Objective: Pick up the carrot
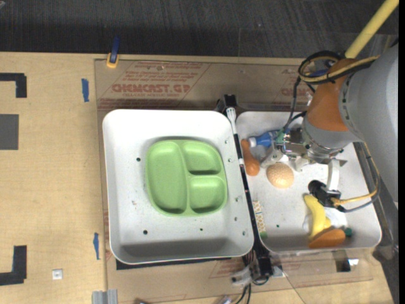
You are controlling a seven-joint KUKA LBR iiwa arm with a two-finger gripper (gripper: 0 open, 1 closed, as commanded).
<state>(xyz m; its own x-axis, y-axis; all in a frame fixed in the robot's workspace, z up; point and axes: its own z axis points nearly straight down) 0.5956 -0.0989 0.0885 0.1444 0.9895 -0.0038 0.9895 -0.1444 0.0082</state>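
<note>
Camera view. Left bin (120, 170): a green divided plate (186, 176) is seated at its centre. Right bin (367, 223): the carrot (329, 236) is lodged at five o'clock, touching a banana (316, 214); a tan egg-shaped item (280, 175) is placed near centre, an orange piece (252, 166) at nine o'clock. The gripper (292, 149) is seen at eleven o'clock; whether the fingers are parted cannot be told.

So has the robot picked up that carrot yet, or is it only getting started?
Nothing looks done yet. The carrot lies in the right bin, at its near corner beside the banana. The arm hangs over the bin's far part, near the egg-like ball, away from the carrot. Reaching, gripping and lifting are all left.
</note>
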